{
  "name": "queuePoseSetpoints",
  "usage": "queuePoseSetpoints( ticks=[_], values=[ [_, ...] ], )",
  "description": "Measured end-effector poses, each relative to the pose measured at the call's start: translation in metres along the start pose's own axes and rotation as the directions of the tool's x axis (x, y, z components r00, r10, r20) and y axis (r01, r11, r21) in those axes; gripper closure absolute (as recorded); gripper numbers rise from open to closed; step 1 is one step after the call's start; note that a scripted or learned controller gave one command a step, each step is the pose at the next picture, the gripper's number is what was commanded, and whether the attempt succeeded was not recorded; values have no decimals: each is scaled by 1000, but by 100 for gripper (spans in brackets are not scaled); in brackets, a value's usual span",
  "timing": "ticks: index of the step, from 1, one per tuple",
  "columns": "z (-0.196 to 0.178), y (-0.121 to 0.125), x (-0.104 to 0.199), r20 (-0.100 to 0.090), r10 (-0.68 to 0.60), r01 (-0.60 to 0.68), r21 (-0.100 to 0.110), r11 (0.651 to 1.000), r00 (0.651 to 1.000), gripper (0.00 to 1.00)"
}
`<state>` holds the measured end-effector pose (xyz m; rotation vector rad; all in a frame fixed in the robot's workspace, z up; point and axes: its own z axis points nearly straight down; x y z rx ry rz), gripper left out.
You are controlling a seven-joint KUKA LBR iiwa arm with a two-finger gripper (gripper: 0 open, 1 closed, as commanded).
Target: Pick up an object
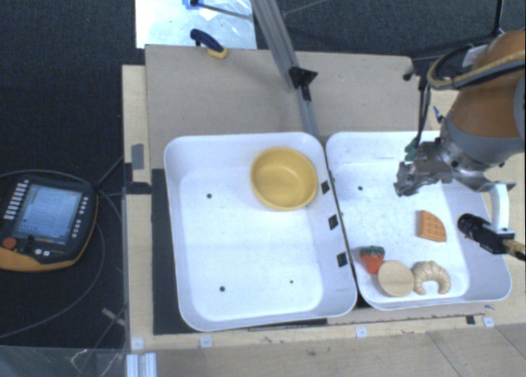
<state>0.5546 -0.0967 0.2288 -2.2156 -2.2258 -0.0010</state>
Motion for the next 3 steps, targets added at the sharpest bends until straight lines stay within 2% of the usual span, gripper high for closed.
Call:
queuePoseSetpoints(
  ticks=[1, 3],
  values=[
    [9, -12, 45, 0, 1, -1, 0, 1000, 1000, 100],
    [-9, -45, 151, 0, 0, 0, -2, 1000, 1000, 100]
  ],
)
